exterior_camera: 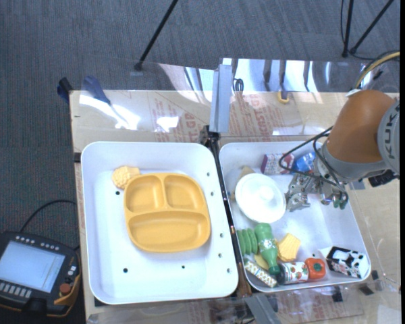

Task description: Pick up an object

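My gripper [317,196] hangs over the back of the right bin [337,225], just right of a white round bowl [260,198]. It is open, and between its fingers I see nothing but bare bin floor. A pink and blue packet [283,162] lies just behind it. At the bin's front sit a green bottle [265,243], a yellow block [288,246], a red-labelled can [293,272], a small red tomato-like piece [315,267] and a black and white item [344,262]. The arm's orange band [361,127] covers the bin's back right corner.
The left bin [101,248] holds a yellow divided plate [167,211] with a small yellow toy [125,175] at its back left corner. A grey post [221,103] rises behind the wall between the bins. A control pendant [30,268] lies on the floor at left.
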Tool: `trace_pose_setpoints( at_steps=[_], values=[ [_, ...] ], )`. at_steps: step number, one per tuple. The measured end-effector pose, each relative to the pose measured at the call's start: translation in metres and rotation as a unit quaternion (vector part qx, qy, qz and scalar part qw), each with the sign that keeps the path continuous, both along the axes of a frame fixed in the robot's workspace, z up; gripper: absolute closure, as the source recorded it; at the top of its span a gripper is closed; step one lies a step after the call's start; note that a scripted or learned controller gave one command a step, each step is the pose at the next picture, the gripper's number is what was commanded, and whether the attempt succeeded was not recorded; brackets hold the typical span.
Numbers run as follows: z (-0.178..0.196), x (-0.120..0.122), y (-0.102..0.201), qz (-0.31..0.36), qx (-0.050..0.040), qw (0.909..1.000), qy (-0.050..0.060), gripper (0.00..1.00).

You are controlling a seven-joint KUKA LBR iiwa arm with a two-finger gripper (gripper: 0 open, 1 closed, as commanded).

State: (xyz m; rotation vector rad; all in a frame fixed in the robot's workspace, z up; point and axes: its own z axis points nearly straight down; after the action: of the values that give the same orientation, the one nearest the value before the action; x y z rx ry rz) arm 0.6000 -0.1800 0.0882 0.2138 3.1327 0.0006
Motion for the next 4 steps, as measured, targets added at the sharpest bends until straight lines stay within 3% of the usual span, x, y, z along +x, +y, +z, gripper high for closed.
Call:
trace_pose_setpoints(
  at_steps=[1,2,3,4],
  values=[
    [0.0,0.021,-0.028,-0.277,0.0002,0.9609,0.0,1.0],
    [-0.001,-0.033,-0.009,-0.42,0.0003,0.9074,0.002,1.0],
    [0.153,0.007,-0.031,-0.473,0.0013,0.8808,-0.006,1.0],
    [0.153,0.046,0.028,-0.513,0.0004,0.8581,0.001,1.0]
  ],
)
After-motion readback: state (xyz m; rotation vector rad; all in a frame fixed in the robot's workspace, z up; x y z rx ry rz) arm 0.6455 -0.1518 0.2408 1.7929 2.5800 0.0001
